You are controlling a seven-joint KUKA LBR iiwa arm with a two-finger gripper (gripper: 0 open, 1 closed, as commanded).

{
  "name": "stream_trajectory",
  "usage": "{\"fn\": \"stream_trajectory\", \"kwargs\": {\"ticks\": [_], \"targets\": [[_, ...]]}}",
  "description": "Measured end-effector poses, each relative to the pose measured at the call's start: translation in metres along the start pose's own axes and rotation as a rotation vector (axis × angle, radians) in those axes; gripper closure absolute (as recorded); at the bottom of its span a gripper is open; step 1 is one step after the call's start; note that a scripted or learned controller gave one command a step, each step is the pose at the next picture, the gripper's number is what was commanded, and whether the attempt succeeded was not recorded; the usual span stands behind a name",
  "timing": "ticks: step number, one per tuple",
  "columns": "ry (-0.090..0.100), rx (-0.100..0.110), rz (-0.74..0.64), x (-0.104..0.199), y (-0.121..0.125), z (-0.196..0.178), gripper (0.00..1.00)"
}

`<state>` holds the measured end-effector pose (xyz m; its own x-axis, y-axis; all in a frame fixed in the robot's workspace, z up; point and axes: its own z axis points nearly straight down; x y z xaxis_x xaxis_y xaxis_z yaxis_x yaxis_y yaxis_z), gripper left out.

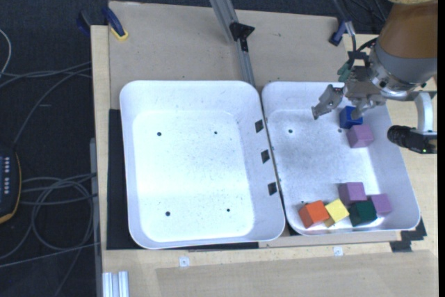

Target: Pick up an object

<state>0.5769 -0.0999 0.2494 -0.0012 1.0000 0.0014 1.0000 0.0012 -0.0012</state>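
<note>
The gripper (343, 106) hangs over the right bin's (306, 149) far right part, fingers spread and holding nothing. A blue block (348, 117) lies just beneath it, seemingly touching a purple block (360, 136). Five more blocks (344, 205) cluster in the near right corner.

Grey arm (407, 59), orange band, metal end effector (341, 104).

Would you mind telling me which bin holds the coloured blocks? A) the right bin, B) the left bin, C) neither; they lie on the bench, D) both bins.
A: the orange block, yellow block, green block and purple blocks cluster in the near corner of the right bin, with a blue block farther back.
</note>
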Motion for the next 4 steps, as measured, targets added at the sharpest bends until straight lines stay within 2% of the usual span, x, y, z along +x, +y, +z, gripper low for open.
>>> {"fn": "stream_trajectory", "kwargs": {"ticks": [1, 3, 4], "targets": [[0.0, -0.001, 0.0, 0.0, 0.0, 0.0, 0.0], [0.001, 0.007, 0.002, -0.01, -0.009, 0.123, 0.0], [0.0, 0.004, 0.001, -0.009, -0.009, 0.152, 0.0]]}}
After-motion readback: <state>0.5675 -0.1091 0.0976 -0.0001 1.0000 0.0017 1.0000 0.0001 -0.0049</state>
